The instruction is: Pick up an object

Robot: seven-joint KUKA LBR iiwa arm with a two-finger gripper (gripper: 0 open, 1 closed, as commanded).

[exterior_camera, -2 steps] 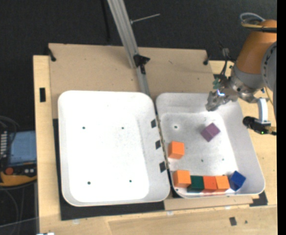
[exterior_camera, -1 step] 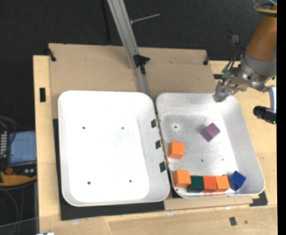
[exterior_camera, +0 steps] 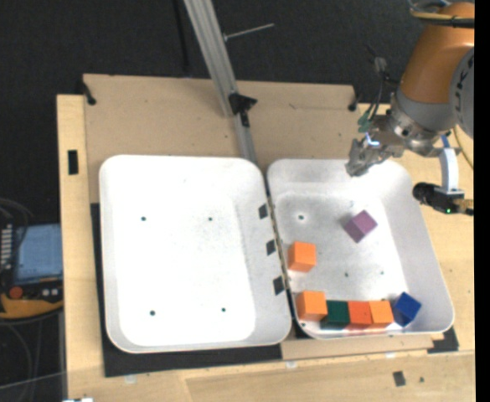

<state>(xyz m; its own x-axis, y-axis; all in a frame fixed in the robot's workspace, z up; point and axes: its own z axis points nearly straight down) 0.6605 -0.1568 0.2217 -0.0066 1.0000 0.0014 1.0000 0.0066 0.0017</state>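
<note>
Looking down on the bench [exterior_camera: 169, 115], the two white bins sit side by side: the left bin [exterior_camera: 182, 249] at nine o'clock, and the right bin [exterior_camera: 412, 224] at three o'clock with all the blocks in it. The grey arm [exterior_camera: 433, 65] reaches in from about two o'clock, and its gripper [exterior_camera: 360, 162] hangs over that bin's far rim with nothing in it; whether it is spread or closed I cannot tell.

The purple block [exterior_camera: 361, 225] lies alone, just toward six o'clock from the gripper, so I'd judge it the easiest pick. It sits turned at an angle, so the wrist should turn to match. An orange block [exterior_camera: 301, 255] stands alone nearer the divider. The row of blocks [exterior_camera: 358, 311] along the near wall looks too tightly packed.
</note>
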